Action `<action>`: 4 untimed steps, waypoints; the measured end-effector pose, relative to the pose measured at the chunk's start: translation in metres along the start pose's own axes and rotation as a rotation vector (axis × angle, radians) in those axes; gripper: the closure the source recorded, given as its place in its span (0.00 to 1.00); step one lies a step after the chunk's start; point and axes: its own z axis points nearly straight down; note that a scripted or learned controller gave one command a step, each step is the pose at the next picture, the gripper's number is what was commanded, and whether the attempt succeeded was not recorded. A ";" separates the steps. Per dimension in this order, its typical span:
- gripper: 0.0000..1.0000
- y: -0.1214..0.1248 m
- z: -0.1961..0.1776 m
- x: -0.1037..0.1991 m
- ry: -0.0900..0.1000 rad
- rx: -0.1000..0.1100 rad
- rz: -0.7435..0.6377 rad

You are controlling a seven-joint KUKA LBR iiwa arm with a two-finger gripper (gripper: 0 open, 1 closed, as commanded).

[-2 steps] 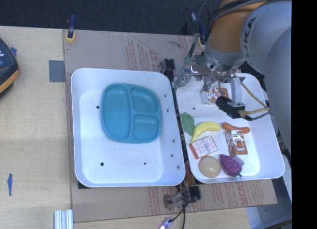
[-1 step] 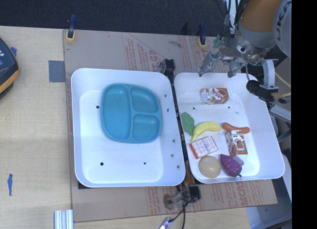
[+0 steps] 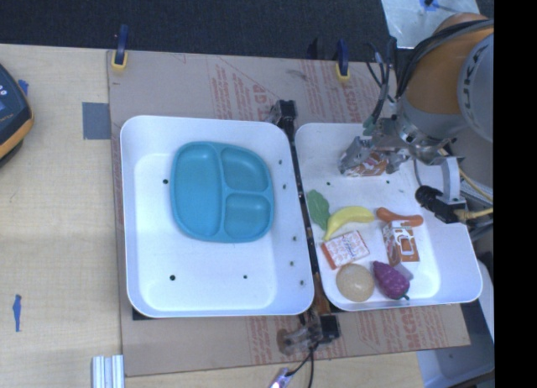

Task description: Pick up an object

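One fixed overhead camera, slanted down over both bins [image 3: 134, 210].

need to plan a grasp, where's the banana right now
In the camera view the banana lies in the right bin, near its middle, between the green leaf on its left and the orange carrot on its right.
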 end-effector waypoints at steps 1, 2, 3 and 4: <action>0.00 0.014 0.030 -0.043 0.000 -0.003 0.002; 0.00 0.040 0.053 -0.062 0.006 -0.012 -0.003; 0.00 -0.053 -0.034 0.031 0.001 -0.003 -0.003; 0.00 0.001 0.001 -0.017 0.001 -0.002 0.003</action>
